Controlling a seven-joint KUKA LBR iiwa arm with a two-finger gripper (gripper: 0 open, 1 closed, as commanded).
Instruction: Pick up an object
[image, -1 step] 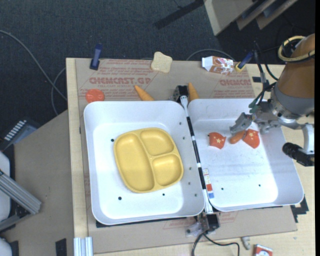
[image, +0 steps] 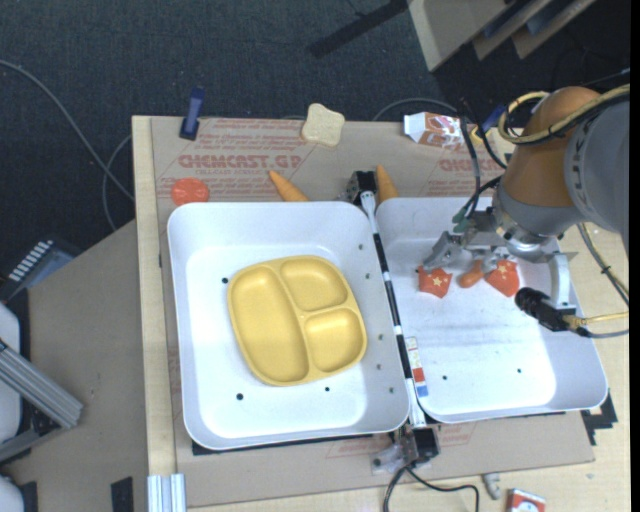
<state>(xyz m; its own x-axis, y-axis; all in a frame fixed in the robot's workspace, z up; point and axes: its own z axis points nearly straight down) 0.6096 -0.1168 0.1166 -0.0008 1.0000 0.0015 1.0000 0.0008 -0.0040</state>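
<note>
Honestly, the red carton (image: 434, 283) in the right bin (image: 480, 380), left of the gripper (image: 470, 250), looks like light, stiff cardboard with flat faces, so I'd pinch it across two opposite sides. An orange carrot-like piece (image: 468, 279) and another red block (image: 503, 277) sit just beside it. Can't tell the gripper's state. The left bin (image: 200, 400) holds a smooth yellow divided plate (image: 296, 318).

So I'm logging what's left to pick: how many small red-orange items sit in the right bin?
3: a red block at left, a small orange piece in the middle, a red block at right, all under the gripper. More may be hidden beneath it.
</note>
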